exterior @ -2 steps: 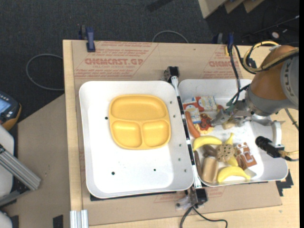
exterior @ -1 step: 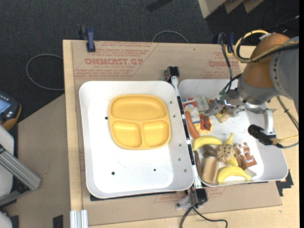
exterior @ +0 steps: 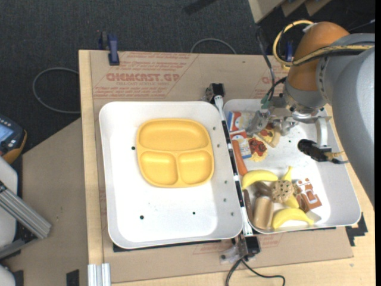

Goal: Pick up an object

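Observation:
My gripper (exterior: 262, 123) reaches down into the far part of the right bin (exterior: 339, 183), under the orange-banded wrist. It hangs just above a small red and yellow toy food piece (exterior: 258, 147) and next to a blue and white box (exterior: 236, 123) by the bin's left wall. Nearer the front lie a yellow banana (exterior: 260, 177), a second banana (exterior: 292, 217), a tan knobbly piece (exterior: 281, 189), a brown cylinder (exterior: 262, 208) and a brown and white piece (exterior: 307, 197). No object shows between the gripper's tips.
The left bin (exterior: 125, 207) holds a yellow divided plate (exterior: 175, 151). An orange stick-shaped item (exterior: 240, 155) lies along the right bin's left wall. The arm covers the right bin's far right corner. A blue clamp (exterior: 111, 46) sits at the board's far left.

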You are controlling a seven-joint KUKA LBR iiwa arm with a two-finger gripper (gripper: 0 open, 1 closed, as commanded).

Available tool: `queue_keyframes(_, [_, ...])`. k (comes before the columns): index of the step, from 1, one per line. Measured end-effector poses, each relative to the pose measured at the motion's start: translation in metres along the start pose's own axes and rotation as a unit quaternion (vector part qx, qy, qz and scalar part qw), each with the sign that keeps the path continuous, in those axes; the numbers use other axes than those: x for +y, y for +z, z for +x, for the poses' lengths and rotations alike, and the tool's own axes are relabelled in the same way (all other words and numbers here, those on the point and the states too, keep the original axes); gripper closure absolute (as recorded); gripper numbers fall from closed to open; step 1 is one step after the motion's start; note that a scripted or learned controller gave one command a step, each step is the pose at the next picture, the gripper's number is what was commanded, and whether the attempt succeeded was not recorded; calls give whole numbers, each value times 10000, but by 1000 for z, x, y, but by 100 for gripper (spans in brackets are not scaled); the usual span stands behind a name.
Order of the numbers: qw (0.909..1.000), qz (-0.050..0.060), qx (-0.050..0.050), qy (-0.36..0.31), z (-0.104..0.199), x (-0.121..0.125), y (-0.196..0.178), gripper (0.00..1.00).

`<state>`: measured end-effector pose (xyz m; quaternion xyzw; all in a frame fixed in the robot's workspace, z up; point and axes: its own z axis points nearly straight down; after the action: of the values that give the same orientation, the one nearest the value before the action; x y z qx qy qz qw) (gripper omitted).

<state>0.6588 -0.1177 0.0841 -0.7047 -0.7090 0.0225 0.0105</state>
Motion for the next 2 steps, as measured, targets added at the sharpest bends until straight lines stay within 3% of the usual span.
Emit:
queue_keyframes(1, [9997,-228,83,48,-14,-37,0,0])
queue_keyframes(2, [10000,7,68,6,-5,0,1,0])
